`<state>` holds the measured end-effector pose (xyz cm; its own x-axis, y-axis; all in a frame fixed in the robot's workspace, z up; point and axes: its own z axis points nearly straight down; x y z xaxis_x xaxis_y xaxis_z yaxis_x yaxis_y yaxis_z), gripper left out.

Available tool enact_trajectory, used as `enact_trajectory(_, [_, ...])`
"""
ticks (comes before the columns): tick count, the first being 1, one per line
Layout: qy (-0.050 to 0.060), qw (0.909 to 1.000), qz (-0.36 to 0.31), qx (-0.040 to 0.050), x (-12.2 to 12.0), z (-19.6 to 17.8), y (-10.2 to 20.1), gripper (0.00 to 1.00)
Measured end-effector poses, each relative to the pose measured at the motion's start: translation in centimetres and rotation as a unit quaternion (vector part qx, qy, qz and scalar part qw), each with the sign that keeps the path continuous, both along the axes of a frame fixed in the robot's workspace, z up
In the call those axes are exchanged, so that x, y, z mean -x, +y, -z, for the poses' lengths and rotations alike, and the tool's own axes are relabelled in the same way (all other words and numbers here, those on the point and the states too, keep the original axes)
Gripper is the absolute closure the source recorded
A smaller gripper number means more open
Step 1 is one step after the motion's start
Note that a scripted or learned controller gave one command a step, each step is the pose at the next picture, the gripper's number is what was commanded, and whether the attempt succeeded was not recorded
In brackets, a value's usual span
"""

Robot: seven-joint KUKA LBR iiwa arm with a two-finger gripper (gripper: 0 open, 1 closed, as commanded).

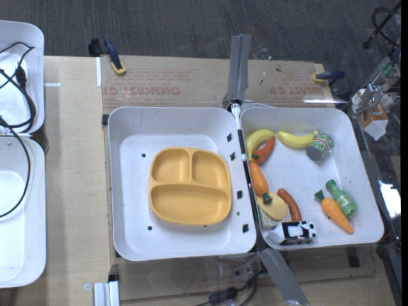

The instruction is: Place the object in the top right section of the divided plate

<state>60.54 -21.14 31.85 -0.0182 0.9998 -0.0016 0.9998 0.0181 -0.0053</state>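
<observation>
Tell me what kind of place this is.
Likely a robot manipulation test bench: two white bins clamped to a board, toy food like a banana, and a yellow divided plate.

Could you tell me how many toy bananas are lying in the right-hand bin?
2. One banana curves along the bin's upper left, beside the divider wall; the other banana lies just right of it, its far end by a grey-green ball. None seems hidden.
</observation>
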Motion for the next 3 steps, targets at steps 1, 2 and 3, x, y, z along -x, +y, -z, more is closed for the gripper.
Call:
enact_trajectory(1, [0.001, 0.9974, -0.072, -0.0017, 5.8, 12.5, 5.6, 1.0])
enact_trajectory(2, [0.0, 0.9989, -0.046, -0.0016, 6.8, 14.8, 6.5, 1.0])
enact_trajectory(3, [0.0, 0.9955, -0.095, -0.0016, 10.6, 12.9, 12.3, 1.0])
